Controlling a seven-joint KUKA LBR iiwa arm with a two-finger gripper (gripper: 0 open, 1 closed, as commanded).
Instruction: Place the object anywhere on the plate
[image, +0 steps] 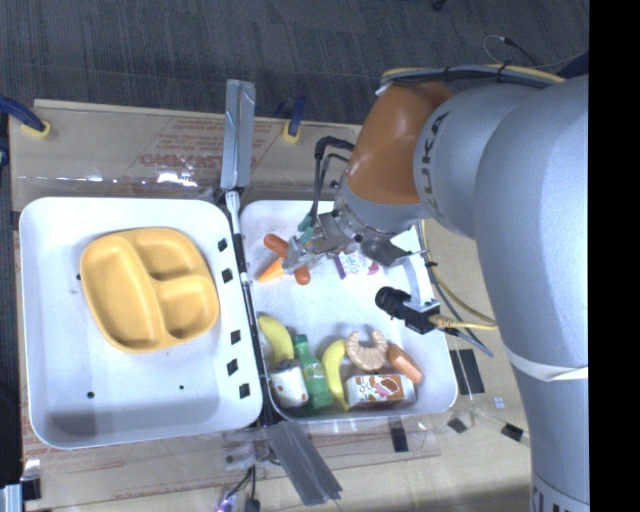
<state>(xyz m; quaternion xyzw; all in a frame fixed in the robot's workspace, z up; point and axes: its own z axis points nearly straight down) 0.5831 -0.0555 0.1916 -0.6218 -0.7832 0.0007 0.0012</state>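
Gripper (303, 250) sits low in the right white bin (440, 385), just right of the yellow three-compartment plastic plate (150, 288) in the left bin; whether it grips anything cannot be told. The small orange carrot-shaped toy (272, 268) lies just beside it, long axis slanting, one end toward the plate. Judgement: grip across the narrow width, lift clear of the divider, then carry plateward.

yellow divided plate (148, 288), left bin, seemingly empty
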